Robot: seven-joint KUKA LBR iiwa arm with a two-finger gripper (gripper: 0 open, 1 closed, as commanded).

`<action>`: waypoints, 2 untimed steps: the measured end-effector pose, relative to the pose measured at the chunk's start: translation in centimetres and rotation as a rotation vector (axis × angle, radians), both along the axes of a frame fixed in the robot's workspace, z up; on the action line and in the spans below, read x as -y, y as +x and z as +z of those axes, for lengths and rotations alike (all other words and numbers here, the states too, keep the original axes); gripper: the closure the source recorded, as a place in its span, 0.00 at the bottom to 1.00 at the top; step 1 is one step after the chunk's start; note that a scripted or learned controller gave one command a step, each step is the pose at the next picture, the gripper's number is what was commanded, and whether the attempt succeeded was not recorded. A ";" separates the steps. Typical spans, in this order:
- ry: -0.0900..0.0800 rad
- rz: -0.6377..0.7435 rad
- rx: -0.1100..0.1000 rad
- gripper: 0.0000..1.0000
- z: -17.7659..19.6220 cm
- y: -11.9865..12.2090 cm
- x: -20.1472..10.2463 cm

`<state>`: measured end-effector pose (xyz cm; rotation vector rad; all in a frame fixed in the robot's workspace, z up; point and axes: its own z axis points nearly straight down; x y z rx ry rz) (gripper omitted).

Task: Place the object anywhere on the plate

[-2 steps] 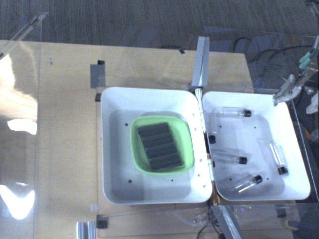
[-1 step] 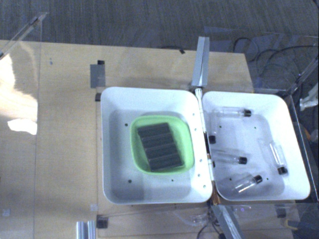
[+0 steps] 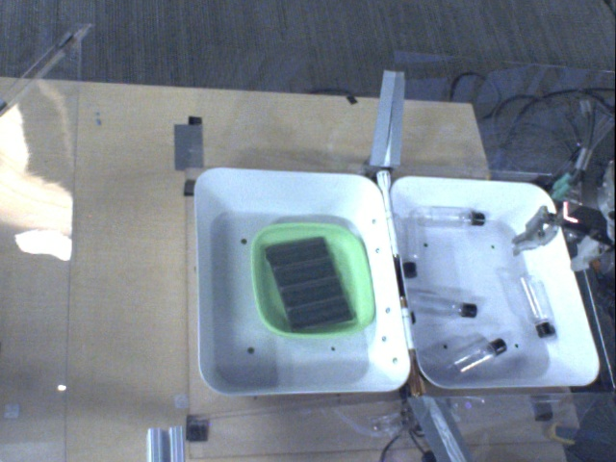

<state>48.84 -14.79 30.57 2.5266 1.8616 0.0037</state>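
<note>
A green square plate sits in the left white bin. A dark grey ridged block lies on it, tilted slightly. Several clear tubes with black caps lie in the right bin: one at the back, one in the middle, one at the front and one on the right. My gripper hangs over the right bin's back right corner, apart from the tubes, with nothing visibly in it.
A small black piece lies by the right bin's left wall. A grey metal post stands behind the seam between the bins. Cables lie at the back right. Bare wooden bench spreads to the left.
</note>
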 end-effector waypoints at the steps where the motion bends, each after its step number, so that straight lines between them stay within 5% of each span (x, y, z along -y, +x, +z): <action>1: -0.005 0.141 0.008 0.00 10.9 0.0 5.1; 2: -0.005 0.121 0.007 0.00 12.3 0.0 5.2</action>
